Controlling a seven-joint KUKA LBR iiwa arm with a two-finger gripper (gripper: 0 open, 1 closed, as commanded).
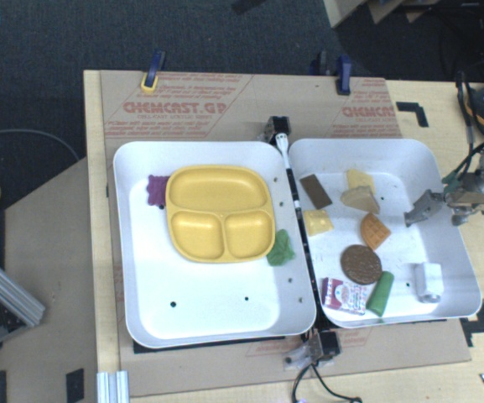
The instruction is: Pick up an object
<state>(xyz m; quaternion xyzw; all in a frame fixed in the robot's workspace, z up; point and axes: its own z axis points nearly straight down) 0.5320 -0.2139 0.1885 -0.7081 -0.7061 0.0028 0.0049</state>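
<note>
The pincer (424, 209) hangs over the right rim of the right bin (409, 153), and whether it is open or closed cannot be told from this angle; nothing shows in its grip.

The right bin holds the likely picks. Nearest the pincer lies a small white cylinder (429, 280) by the bin's lower right wall; it looks hard and smooth, likely to roll, and is best taken across its short width. An orange waffle (374, 230) lies near the bin's middle, light and stiff by the look of it, with a ridged face that should not slip; its narrow edges suit a pinch. Below it a brown cookie (361, 264) lies flat, thin and hard to get under, touching a green stick (382, 293) at its lower right. The stick looks firm and slim, and a grip across its middle seems soundest. A red-and-white packet (343, 295) beside it looks flimsy and flat. A brown bar (315, 191), a yellow cube (317, 222) and pale cheese wedges (360, 191) sit further left.

The left bin (141, 225) carries a yellow tray (221, 211), wide and rigid, a poor fit for a small pincer, with a purple piece (157, 190) and a green leaf (280, 248) beside it.
</note>
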